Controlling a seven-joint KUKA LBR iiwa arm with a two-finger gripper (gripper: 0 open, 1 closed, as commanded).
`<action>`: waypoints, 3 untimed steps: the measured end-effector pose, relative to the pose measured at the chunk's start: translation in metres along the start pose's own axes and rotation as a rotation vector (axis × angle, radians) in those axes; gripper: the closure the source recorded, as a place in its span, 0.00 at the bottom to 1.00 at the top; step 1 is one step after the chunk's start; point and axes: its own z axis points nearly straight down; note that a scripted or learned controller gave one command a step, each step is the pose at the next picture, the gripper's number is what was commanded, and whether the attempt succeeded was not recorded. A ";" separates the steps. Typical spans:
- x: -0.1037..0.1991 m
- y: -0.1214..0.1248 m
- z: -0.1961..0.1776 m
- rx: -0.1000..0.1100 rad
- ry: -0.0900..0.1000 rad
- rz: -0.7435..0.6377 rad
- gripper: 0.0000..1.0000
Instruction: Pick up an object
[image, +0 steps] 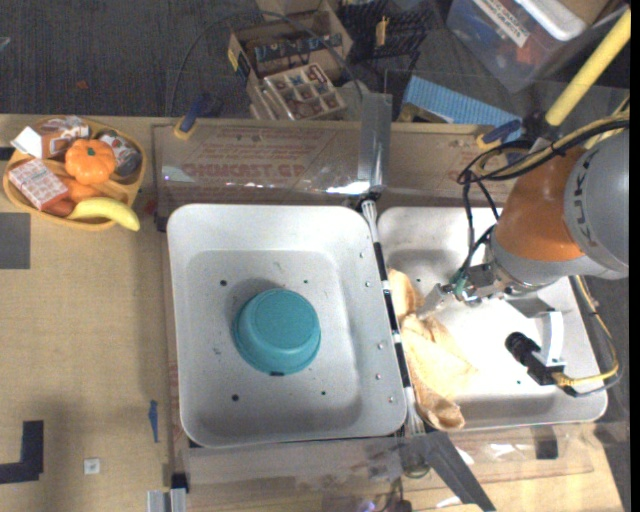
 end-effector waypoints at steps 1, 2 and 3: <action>0.004 0.000 0.000 0.000 -0.002 -0.079 0.00; -0.001 0.004 0.001 0.004 0.003 -0.099 0.00; 0.009 -0.024 0.000 0.000 0.000 -0.106 0.00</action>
